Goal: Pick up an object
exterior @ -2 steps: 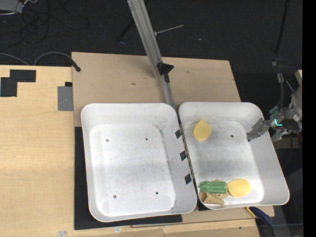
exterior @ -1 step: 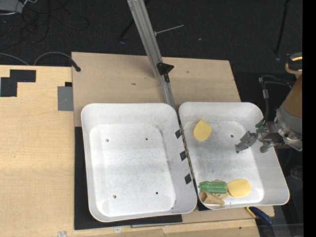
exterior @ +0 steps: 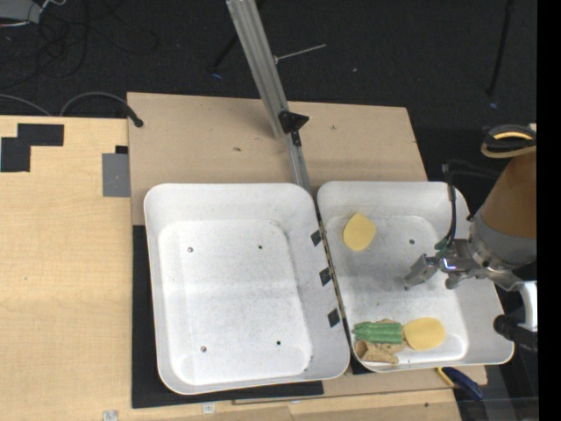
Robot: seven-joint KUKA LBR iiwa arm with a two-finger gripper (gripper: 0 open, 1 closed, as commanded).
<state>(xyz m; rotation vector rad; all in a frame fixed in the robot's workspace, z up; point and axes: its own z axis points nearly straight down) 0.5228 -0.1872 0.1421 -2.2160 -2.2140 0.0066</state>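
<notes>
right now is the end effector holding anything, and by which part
Nothing is held. The end effector hangs above bare floor of the right bin, apart from the yellow disc.

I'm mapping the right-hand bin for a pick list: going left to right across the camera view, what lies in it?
Round pale-yellow disc → green ridged toy vegetable → flat yellow oval piece → claw.

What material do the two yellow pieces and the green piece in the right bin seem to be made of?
Upper yellow piece: probably soft plastic or foam, matte; flat colour, no glare. Lower yellow piece: the same look. Green piece: perhaps plastic, with a ridged, bumpy surface. Right bin: seemingly hard white plastic, faintly speckled. None is certain from this view.
</notes>
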